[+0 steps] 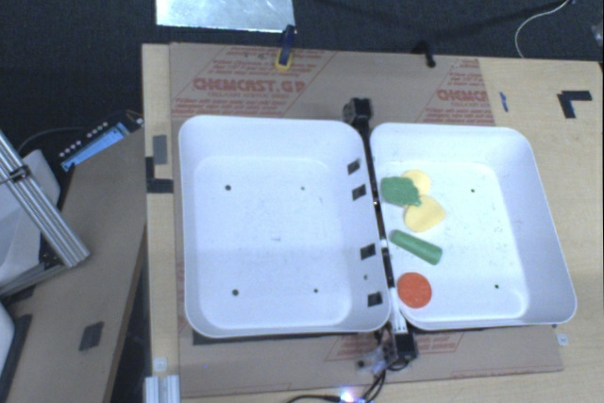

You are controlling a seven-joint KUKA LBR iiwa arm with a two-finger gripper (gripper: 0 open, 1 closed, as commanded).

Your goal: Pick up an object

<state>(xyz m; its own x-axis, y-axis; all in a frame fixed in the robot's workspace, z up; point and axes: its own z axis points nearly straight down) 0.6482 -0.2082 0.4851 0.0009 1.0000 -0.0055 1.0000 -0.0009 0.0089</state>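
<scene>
Presently, right bin [528,203], left side: dark green piece [400,192] touching yellow piece [424,214], second yellow piece [416,179] behind, green cylinder [416,247], orange ball [414,290]. Tool state: cannot tell. Risk: items crowd the bin wall; a grasp may clip it or nudge neighbours.

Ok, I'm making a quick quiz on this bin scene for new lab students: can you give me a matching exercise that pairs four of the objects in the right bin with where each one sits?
Things:
1. orange round piece
2. green stick
3. dark green lump
4. lower yellow piece

Places:
A. between the dark green lump and the green stick
B. nearest the front edge of the right bin, by the divider
C. farthest back of the four, overlapping the upper yellow piece
D. lying at a slant just behind the orange round piece

Pairs: 1-B, 2-D, 3-C, 4-A
</scene>
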